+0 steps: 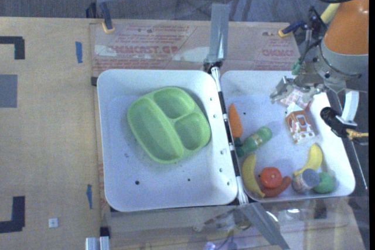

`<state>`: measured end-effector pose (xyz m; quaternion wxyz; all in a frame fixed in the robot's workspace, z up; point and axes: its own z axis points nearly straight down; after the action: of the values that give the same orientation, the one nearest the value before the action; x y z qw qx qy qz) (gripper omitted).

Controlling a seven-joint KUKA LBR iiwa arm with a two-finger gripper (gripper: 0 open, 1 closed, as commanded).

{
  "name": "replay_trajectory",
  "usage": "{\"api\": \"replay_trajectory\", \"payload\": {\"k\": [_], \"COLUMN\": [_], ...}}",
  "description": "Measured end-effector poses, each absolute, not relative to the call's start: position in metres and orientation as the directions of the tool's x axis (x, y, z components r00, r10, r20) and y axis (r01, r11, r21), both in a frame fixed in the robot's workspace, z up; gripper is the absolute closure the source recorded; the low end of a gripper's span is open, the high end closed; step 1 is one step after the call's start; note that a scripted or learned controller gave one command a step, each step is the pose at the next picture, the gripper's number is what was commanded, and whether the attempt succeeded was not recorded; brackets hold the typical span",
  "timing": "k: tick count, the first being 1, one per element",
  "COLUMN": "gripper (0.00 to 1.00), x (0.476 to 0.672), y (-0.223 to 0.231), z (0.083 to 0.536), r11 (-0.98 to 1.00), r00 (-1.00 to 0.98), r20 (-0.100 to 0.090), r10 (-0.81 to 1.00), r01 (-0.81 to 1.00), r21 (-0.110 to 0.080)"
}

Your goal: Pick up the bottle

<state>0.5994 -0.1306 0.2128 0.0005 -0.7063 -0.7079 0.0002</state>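
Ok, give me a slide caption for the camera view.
Arm's tool over the right bin, apart from the green bottle; green plate in the left bin.

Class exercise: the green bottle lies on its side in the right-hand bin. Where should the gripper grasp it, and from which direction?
Probably across the middle of the green bottle, coming straight down from above. It lies flat and slanted, so the fingers should close across its narrow width, square to its long axis. The carrot and a banana crowd its lower-left end, so the middle looks safer.

Faint red, unreadable print on cardboard sheet [158, 47]
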Motion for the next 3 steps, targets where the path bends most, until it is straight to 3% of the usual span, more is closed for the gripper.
{"api": "replay_trajectory", "payload": {"k": [1,2,3], "gripper": [0.0,0.0,1.0], "x": [0.577,0.549,0.55], "y": [-0.103,-0.096,-0.099], "z": [0.101,0.09,0.101], "r11": [-0.014,-0.026,-0.03], "r00": [0.014,0.026,0.03], "r20": [0.0,-0.002,-0.007], "r10": [1.0,1.0,1.0], "r01": [1.0,1.0,0.999], "r21": [-0.001,0.014,0.019]}}
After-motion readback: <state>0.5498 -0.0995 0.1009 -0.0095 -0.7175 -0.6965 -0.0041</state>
